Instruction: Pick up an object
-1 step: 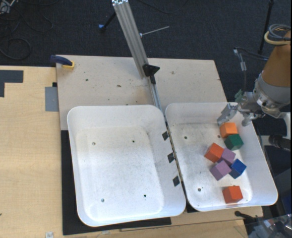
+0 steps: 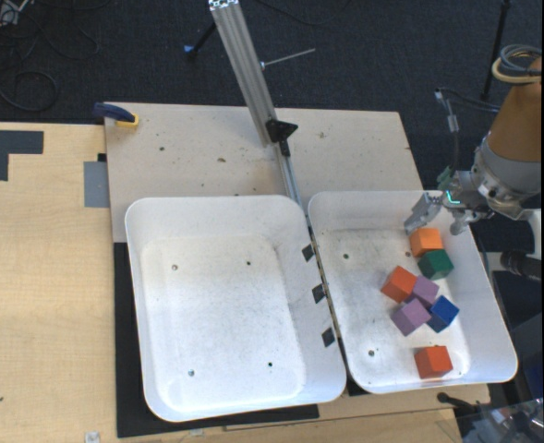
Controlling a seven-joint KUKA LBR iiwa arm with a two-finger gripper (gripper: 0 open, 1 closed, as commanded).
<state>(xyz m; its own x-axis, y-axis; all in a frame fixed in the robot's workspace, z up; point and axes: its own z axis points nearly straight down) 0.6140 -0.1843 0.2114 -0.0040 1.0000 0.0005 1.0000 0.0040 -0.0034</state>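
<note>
- I see the gripper (image 2: 441, 216) at about 2 o'clock over the right bin (image 2: 359, 212), its two grey metal fingers (image 2: 420, 214) spread wide with nothing between them.
- The arm (image 2: 514, 132) behind it shows its orange band and grey wrist at the 3 o'clock edge of the view.
- Just below the fingers, at their 6 o'clock, sits an orange block (image 2: 427, 241), matte and foam-like, touching a dark green block (image 2: 435, 264) at its 5 o'clock.
- Toward the bin's middle I find a cluster: a red-orange cube (image 2: 399, 283), two purple blocks (image 2: 417, 304) pressed together, and a blue block (image 2: 443, 313) at their 3 o'clock.
- Another red-orange cube (image 2: 432, 361) lies apart at the bin's 5 o'clock corner.
- The left bin (image 2: 151, 224) is smooth white plastic with rounded corners and a speckled, scuffed floor.
- A ribbed aluminium rail (image 2: 245, 65) slants up toward 12 o'clock from between the bins.
- A blue-and-yellow clamp (image 2: 116, 113) grips the pale board's 10 o'clock corner.
</note>
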